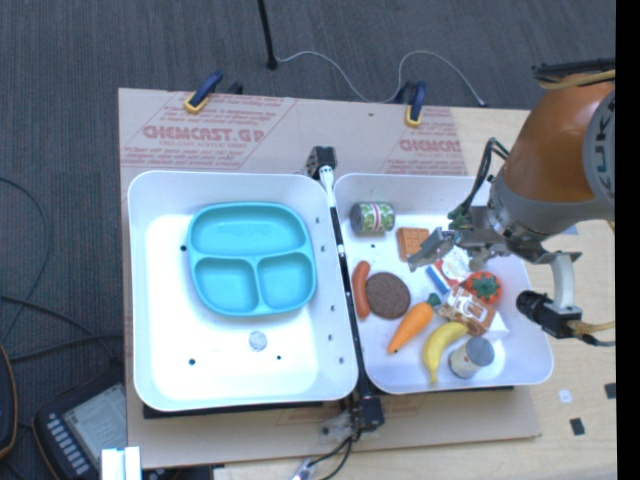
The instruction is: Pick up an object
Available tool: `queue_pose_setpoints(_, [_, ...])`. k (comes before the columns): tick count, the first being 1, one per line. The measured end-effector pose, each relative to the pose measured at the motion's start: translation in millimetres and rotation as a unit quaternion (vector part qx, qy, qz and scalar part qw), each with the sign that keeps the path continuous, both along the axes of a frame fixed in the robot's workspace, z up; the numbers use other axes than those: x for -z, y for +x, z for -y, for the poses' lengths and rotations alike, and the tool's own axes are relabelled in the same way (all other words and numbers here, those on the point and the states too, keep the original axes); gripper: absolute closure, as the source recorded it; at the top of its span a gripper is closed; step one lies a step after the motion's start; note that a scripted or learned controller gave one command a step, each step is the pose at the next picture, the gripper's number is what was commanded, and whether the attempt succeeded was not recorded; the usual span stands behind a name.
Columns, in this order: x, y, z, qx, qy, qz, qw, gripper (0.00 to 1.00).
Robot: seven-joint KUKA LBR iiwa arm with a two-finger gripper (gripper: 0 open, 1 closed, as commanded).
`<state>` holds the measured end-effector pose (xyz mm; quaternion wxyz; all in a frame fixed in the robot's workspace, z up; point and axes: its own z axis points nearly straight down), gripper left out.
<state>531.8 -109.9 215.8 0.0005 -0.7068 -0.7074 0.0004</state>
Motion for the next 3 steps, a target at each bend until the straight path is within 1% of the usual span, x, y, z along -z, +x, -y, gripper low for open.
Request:
queue_pose_setpoints(1, [118.5,25.8,-9.0,0.001,-0.0006,0.005,1.0,0.0])
queue_pose_setpoints(2, [108.6,25.8,-9.7,0.0,0.0001,0.004,1.0,1.0])
queue_pose_setpoints(3, [108.8,25.6,-9.8,0.0,0.0003,0.004,1.0,0.0])
